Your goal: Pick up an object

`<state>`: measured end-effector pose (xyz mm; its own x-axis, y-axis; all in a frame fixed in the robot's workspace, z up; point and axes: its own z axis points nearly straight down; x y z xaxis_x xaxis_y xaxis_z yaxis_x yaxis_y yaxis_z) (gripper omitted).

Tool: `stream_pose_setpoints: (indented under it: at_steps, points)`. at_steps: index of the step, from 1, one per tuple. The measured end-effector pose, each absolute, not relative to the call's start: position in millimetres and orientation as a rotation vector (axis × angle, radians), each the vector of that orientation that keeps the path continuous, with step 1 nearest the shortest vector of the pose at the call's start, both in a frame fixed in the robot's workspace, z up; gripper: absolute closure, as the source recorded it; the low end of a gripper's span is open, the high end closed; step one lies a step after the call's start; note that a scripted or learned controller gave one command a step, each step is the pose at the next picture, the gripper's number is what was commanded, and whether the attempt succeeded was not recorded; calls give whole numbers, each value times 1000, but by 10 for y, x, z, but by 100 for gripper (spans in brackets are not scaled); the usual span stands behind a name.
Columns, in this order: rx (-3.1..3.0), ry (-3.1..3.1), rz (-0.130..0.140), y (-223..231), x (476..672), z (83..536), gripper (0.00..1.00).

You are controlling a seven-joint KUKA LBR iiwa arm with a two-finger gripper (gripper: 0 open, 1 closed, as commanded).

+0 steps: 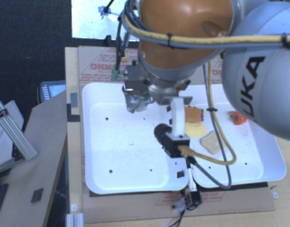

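- Gripper (137,100) is hanging low over the far-right part of the L bin (112,150), just above its white floor. Can't tell whether it's spread or pressed together, since the wrist is blocking that from this angle.
- Grey arm (183,27) w/ its orange band is reaching in from the right and covering the far middle of both bins.
- Pickable objs are all lying in the R bin (263,167), across the rim from the gripper and not touching it.
- Brown-orange block (194,114) is sitting near the R bin's far-left corner, w/ its left side partly hidden behind robot hardware.
- Flat yellow disc (198,130) is lying just in front of the block, toward the camera. The two edges are meeting or overlapping, can't tell which.
- Tan piece shaped like a bread slice (211,144) is lying flat just in front of the disc and slightly to its right, approx touching the disc's edge.
- Small orange-red obj (237,118) is lying alone to the right of the block, well apart from the other three and close under the arm's grey link.
- L bin's floor is showing a few small dark specks.
- Both bins are sitting side by side, rims touching, on a cardboard sheet (100,63) w/ red print.
- Aluminium profile (12,131) is lying at a slant off to the left, well apart from the bins.
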<state>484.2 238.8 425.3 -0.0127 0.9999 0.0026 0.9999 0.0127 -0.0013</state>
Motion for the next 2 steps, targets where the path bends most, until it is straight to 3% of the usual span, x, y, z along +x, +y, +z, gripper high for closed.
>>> stream_pose_setpoints:
  at_steps: [1,2]
  points:
    - [-2217,-2218,26,2329,4833,2055,100]
    - [-2220,-2219,8,2253,4856,1688,100]
